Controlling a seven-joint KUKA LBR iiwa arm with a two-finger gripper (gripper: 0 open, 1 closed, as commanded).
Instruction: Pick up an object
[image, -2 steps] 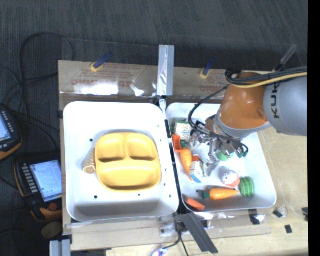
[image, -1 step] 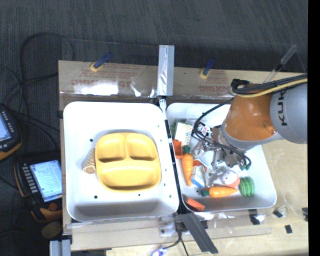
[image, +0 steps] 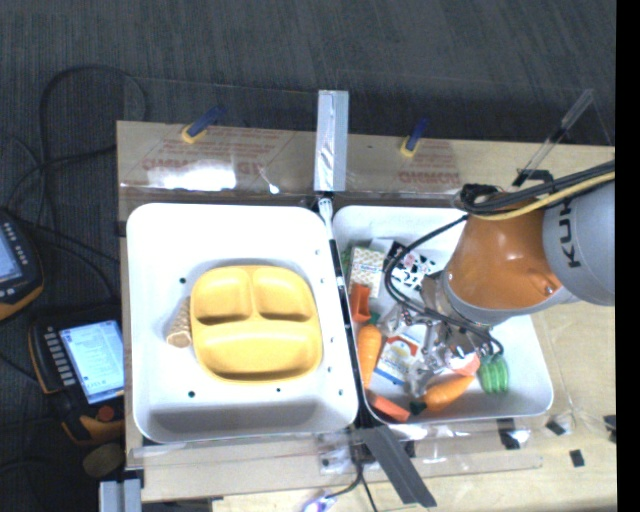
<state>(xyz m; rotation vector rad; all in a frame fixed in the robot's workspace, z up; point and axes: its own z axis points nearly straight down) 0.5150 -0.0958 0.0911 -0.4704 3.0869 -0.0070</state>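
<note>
Yellow divided tray (image: 256, 322) in left bin (image: 150, 240); handheld pendant (image: 85, 365) beside bench.

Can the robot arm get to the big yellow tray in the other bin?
Probably yes. The yellow tray lies uncovered in the left bin, nothing on top. The gripper is over the cluttered right bin, so the arm must swing across.

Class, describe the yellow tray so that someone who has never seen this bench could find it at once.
Start at the two white bins side by side and take the left bin, the one away from the arm. The yellow tray lies in its middle, with a small tan object tucked at its left edge. It is the largest item and is split into three compartments, unlike the small jumbled things in the right bin.
</note>
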